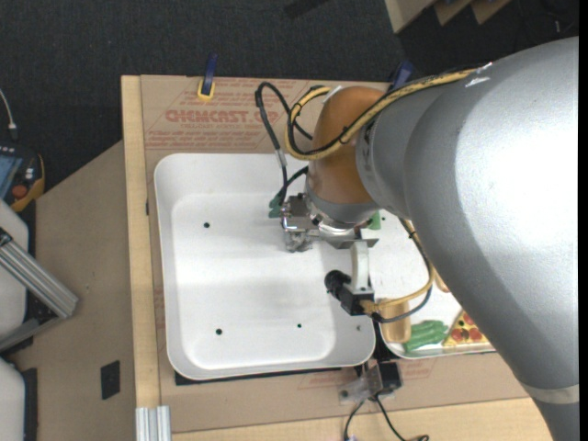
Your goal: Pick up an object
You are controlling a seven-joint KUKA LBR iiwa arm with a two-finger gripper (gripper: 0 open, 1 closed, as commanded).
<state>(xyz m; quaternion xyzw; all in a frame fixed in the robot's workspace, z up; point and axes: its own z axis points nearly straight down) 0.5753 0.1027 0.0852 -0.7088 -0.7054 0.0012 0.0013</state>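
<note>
My gripper (296, 237) hangs low over the right part of the left white bin (184, 246), beneath the orange wrist band. The wrist body hides how it stands. Small green bits (275, 208) show at the wrist's sides; I cannot tell whether they belong to the arm or to an object. In the right bin's near corner lie a green object (424, 335) and a flat orange-red patterned item (464, 332), both partly covered by the arm.
The big grey arm covers most of the right bin (395, 255). A black fitting with cables (347, 294) hangs from the wrist over the left bin's right wall. The bins rest on a cardboard sheet (175, 118). A clamp (372, 381) sits at the front edge.
</note>
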